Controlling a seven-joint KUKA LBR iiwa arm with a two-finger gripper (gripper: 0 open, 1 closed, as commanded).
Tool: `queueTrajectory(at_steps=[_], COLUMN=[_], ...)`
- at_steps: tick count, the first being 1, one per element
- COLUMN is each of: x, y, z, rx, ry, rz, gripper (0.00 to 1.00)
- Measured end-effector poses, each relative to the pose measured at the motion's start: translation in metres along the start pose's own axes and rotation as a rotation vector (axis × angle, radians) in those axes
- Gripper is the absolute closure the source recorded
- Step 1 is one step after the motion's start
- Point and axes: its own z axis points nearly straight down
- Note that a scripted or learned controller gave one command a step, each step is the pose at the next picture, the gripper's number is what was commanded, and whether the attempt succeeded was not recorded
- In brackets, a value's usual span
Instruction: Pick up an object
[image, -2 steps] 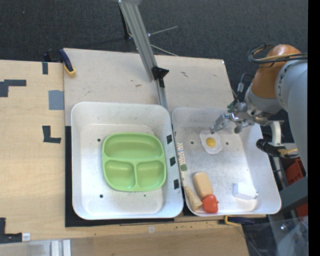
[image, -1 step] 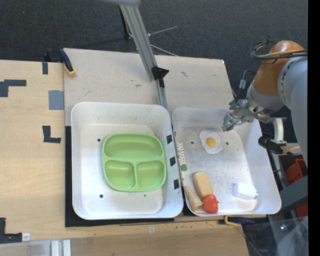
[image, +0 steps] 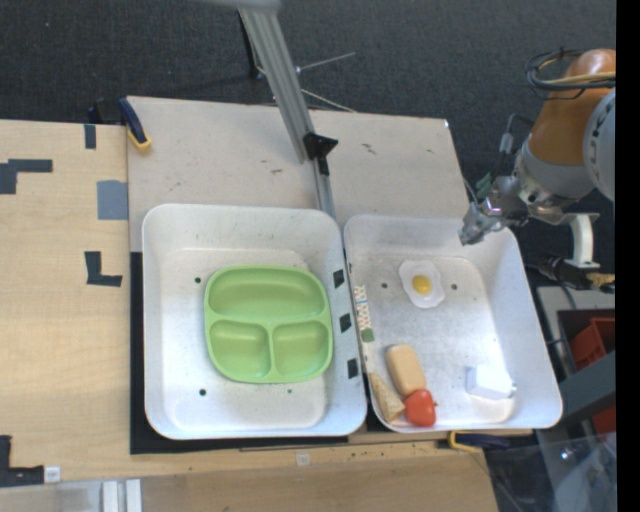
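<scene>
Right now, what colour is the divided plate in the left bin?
Light green; the three-compartment plastic plate shows best in the camera view.

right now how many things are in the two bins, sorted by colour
green, divided plastic plate: 1
white and yellow, toy fried egg: 1
tan, toy bread roll: 1
red, toy tomato: 1
white, small plastic block: 1
total: 5

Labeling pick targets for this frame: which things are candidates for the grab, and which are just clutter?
Candidates, right white bin:
fried egg toy
tan bread roll toy
red tomato toy
small pale white block

Not candidates:
green three-compartment plate in left white bin
pincer near the right bin's far rim
</scene>
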Motion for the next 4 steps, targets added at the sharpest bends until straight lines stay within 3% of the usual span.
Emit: queueTrajectory(at_steps=[2, 4], x=[-0.002, 0.090], y=[0.006, 0.006], z=[-0.098, -0.065], rx=[0.000, 0.009], ry=[0.000, 0.002], rz=[0.000, -0.003], gripper=[1.00, 1.00])
